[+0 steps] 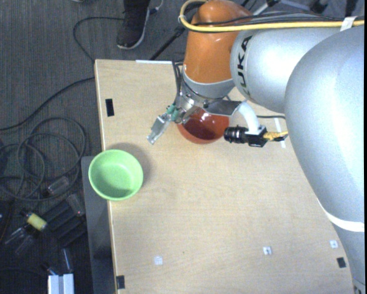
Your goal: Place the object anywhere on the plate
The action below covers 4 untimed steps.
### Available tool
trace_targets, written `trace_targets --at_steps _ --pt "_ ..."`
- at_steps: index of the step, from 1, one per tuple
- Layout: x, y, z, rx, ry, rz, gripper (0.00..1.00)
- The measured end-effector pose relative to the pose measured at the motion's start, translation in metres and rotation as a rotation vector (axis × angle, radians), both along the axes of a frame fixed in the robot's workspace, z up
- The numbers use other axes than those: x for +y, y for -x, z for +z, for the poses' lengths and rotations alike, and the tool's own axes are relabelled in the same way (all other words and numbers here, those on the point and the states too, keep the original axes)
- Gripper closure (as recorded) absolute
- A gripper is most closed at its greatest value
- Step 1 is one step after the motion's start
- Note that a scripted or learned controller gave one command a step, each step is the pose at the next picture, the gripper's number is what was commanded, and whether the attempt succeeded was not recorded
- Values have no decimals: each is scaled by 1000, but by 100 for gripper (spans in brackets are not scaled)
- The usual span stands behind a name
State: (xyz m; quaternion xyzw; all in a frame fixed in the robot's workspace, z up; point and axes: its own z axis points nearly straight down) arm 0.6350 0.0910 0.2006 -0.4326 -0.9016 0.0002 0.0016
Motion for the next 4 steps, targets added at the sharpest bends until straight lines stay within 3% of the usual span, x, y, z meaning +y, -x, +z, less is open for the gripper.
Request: trace_targets --at_steps 1,2,3,4 --pt "1 0 9 1 -2 0 100" --pt "43 54 119 -3 2 -126 100" --pt "102 74 231 -3 5 -430 100" --pt "102 74 230 -3 5 -431 0"
